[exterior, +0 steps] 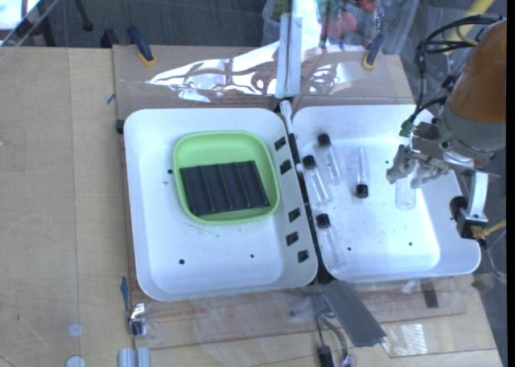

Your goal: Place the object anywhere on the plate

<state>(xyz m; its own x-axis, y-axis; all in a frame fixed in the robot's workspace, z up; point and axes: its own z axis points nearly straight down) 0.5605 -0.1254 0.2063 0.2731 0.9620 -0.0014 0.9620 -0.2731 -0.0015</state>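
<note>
Over the right-hand shallow white bin (386, 253), the grey arm with its orange band (483, 92) reaches in from the right, and its two-finger gripper (405, 174) hangs above the bin's right half. A clear plastic vial (405, 193) stands upright between the fingertips, pinched by them, with its lower end close to the bin floor; whether it touches the floor cannot be told.

Several more clear plastic vials with black caps lie on the floor of the same bin: one near the top left (325, 148), one just right of the divider (315, 179), one toward the middle (360, 172), and one lower down beside the divider (328, 238). They lie apart from one another and well apart from the held vial.

Across the divider, the left-hand white bin (153, 220) bears a light-green, rounded square plate (227, 144). A dark grey ribbed rectangular block (224, 188) lies on the plate, covering most of its middle and lower part. The plate sits well apart from the gripper, in the other bin.
</note>
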